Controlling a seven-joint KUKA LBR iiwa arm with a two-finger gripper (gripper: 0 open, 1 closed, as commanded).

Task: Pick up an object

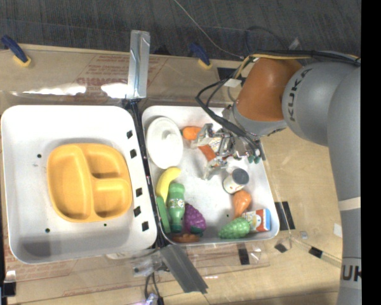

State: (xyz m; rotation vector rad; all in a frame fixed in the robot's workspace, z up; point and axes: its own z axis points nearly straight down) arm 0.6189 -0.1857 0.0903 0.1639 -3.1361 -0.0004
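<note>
I've got the gripper (217, 154) down in the right bin (267, 189) by an orange toy (207, 150); finger state I can't tell; next, lift and check

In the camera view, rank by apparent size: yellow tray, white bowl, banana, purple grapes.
1. yellow tray
2. white bowl
3. banana and purple grapes: look alike in size, so I won't rank them.
</note>
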